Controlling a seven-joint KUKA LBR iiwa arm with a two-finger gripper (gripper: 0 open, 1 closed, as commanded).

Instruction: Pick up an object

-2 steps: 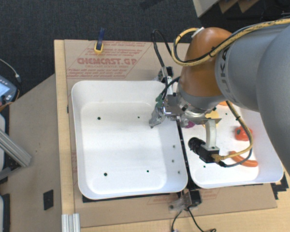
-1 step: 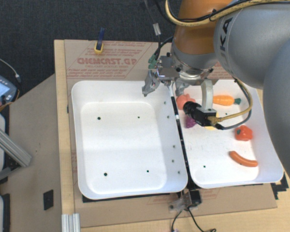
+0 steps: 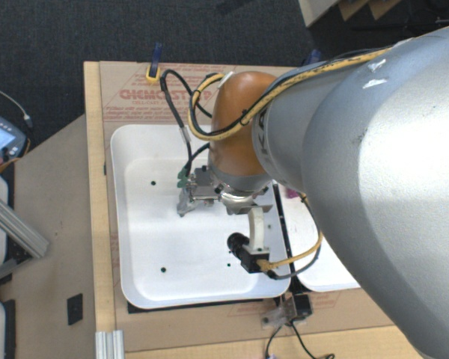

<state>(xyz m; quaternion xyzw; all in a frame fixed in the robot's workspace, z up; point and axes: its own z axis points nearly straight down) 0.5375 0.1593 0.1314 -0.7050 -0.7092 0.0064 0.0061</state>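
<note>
My gripper [image 3: 185,203] hangs low over the middle of the left white bin [image 3: 146,230], reaching in from the right under the orange band [image 3: 236,126] of the arm. Its grey metal tip points toward the bin floor. A small green piece [image 3: 182,175] shows at the gripper's upper left edge; I cannot tell whether it is a loose object or part of the tool. A bit of something pink [image 3: 290,193] peeks out in the right bin, mostly hidden behind the arm.
The big grey arm body covers most of the right bin [image 3: 325,275]. Black and yellow cables [image 3: 181,103] loop above the wrist. Cardboard bench [image 3: 105,200] rims the bins. A black fitting [image 3: 243,254] hangs over the left bin's lower right part.
</note>
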